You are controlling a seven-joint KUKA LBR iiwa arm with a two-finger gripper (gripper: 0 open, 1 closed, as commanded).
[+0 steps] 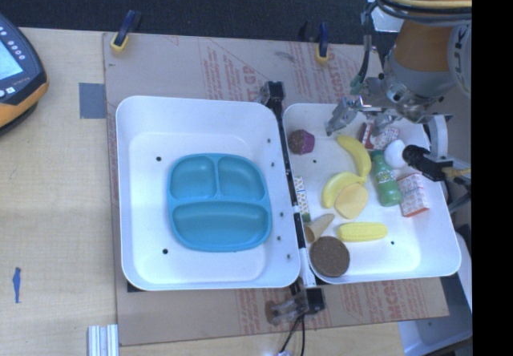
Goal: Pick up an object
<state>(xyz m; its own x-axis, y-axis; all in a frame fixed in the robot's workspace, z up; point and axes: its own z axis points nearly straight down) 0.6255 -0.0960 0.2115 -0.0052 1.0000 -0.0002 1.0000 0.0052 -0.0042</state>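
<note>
My gripper (pixel 365 117) hangs over the far edge of the right bin (pixel 433 254), fingers spread open with nothing between them. Just below it lie a banana (pixel 356 155) and a red-and-white can (pixel 372 135). Spread through the same bin are a purple ball (pixel 301 141), two yellow fruit pieces (pixel 345 192), a green bottle (pixel 386 184), a white egg (pixel 393 154), a red-and-white carton (pixel 414 194), a corn cob (pixel 362 232), a cone (pixel 319 226) and a brown round cookie (pixel 329 256).
The left bin (pixel 136 186) holds a blue divided plate (pixel 218 202). A black clip (pixel 274 93) sits where the bins meet at the back. An orange-and-grey device (pixel 16 66) lies at the bench's far left. The arm's wrist (pixel 429 26) looms over the right bin's far corner.
</note>
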